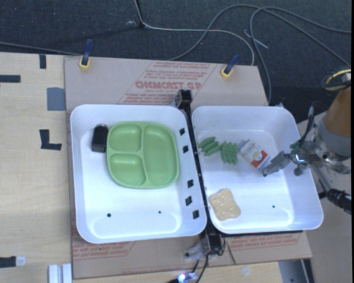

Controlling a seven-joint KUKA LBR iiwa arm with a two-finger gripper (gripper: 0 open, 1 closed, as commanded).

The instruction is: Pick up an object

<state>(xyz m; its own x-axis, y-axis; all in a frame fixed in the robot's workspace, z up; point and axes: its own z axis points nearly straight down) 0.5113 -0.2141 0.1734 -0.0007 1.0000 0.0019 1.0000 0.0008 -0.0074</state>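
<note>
My gripper (287, 166) hangs over the right part of the right bin (283, 214), with its two grey fingers spread apart and nothing between them. Its left fingertip lies just right of a small white carton with red and blue print (253, 152). Two green pea pods lie further left, one pod (207, 145) by the bin's left wall and the other pod (229, 152) next to it. A beige, bumpy cracker-like piece (224, 204) rests near the bin's front left corner.
The left bin (130, 226) holds a green divided plate (143, 155) and a small black block (99, 138) at the plate's left edge. A black clip strip (192, 158) runs between the bins. Cables cross the dark floor behind the bench.
</note>
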